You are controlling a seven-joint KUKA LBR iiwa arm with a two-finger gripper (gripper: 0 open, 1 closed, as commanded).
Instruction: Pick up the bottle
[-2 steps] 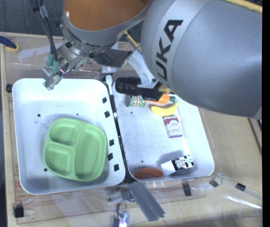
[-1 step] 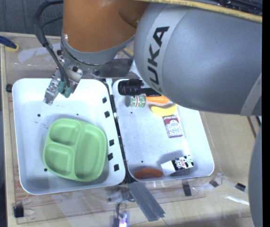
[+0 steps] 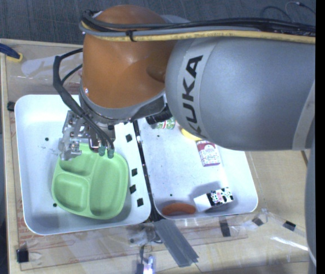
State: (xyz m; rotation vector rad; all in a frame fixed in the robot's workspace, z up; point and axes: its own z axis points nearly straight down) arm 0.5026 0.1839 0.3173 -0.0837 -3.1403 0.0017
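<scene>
1. Bottle (image 3: 208,153): white with a red label, it lies on its side in the right bin (image 3: 171,170), close under the edge of the arm's big grey housing and towards the bin's right wall.
2. Bare bin floor lies to the bottle's left and below it. A small box (image 3: 220,197) with a dark printed pattern sits near the bin's lower right corner, apart from the bottle. A flat brown thing (image 3: 177,209) lies against the lower wall.
3. At the right bin's top edge a small item with green and red print (image 3: 163,122) and a yellow scrap (image 3: 186,133) peek out from under the arm (image 3: 248,84), which overhangs that end of the bin.
4. The end effector (image 3: 88,140) hangs over the left bin (image 3: 28,124), at the upper rim of a green divided tray (image 3: 91,184). It is well apart from the bottle, with the ridge between the two bins in between. Whether it is apart or together I cannot tell.
5. The tray fills the lower middle of the left bin. Bare floor runs along that bin's left wall and its top left corner.
6. The desk (image 3: 82,241) shows a narrow margin around both bins. A blue clamp (image 3: 5,50) grips its far left corner.
7. Writing: "KUKA" in black capitals on the grey housing. The print on the bottle's label and on the small box is too small to read.
</scene>
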